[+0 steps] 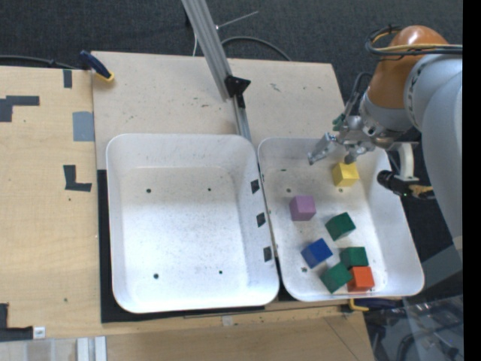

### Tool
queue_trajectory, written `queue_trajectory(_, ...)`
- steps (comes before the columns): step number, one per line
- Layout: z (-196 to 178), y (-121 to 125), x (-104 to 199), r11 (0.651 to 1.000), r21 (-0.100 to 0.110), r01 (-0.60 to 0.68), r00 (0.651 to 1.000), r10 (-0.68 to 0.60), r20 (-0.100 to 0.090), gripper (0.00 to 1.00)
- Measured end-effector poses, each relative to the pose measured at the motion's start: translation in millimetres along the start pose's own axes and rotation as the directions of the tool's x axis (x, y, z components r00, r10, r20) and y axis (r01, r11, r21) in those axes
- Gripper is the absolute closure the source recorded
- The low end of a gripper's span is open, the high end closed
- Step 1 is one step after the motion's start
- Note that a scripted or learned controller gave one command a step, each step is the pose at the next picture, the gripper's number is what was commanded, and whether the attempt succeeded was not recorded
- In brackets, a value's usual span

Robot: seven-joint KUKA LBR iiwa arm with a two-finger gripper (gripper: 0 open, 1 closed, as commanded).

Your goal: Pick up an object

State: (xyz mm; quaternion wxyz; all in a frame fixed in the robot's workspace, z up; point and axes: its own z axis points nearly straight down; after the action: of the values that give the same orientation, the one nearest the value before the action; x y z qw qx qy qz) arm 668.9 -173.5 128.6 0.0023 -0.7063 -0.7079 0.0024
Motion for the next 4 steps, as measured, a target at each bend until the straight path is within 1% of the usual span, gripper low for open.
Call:
queue_trajectory(1,32.7,2.8,-0.2,1.0,-0.014,0.001,1.0,-0.001,0.006,0.0)
queue_trajectory(2,20.6,3.3,0.4,1.0,-0.014,0.002,1.0,-0.002,0.005,1.0)
queue_trajectory(3,-25.1,2.0,-5.4,1.0,-0.01,-0.001,1.0,0.001,0.001,1.0)
queue_trajectory(4,-74.0,-1.4,3.3,1.0,-0.011,0.0,1.0,0.0,0.001,1.0)
